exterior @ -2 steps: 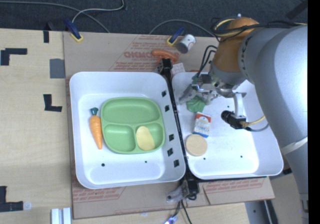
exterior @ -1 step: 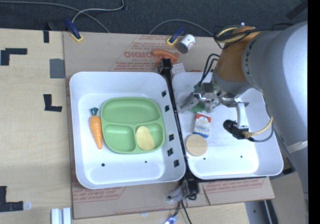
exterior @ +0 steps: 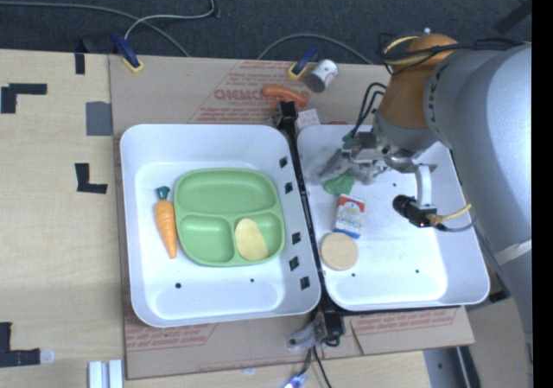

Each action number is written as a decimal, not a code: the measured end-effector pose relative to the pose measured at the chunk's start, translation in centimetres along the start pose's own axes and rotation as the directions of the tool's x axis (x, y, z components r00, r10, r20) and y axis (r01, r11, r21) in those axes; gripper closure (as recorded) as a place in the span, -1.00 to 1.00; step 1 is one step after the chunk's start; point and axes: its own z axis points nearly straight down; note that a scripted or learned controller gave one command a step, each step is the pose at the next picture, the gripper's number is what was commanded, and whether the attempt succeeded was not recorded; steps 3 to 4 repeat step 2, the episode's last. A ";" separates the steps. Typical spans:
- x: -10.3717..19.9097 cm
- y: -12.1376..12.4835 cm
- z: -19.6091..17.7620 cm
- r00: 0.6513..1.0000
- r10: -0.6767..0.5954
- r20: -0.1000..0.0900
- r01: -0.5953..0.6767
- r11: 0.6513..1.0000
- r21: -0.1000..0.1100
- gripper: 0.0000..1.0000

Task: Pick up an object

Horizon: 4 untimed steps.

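Cardboard covers the surface under two white bins; I judge the reach is in hand; the gripper (exterior: pixel 346 168) hangs over a green object (exterior: pixel 339 183) in the right bin (exterior: pixel 432 283), its state I cannot tell; next it must descend squarely.

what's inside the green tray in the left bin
A pale yellow piece lies in the green tray's lower right compartment. The other compartments look bare. What is under that piece is hidden.

Arm's gripper (exterior: pixel 344 172) is down in the right bin (exterior: pixel 432 283), right over a green thing (exterior: pixel 339 184). Left bin (exterior: pixel 207 304) has a green tray (exterior: pixel 226 213) and a carrot (exterior: pixel 166 227) beside it.
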 end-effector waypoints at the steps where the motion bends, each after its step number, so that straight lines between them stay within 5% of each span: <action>1: 1.4 -1.0 0.0 1.000 0.001 0.002 -0.001 1.000 0.001 -1.00; 2: 1.5 -1.0 -1.0 1.000 0.000 0.001 0.000 1.000 0.001 1.00; 4: 1.5 -1.0 -1.0 1.000 0.000 0.001 0.000 1.000 0.001 1.00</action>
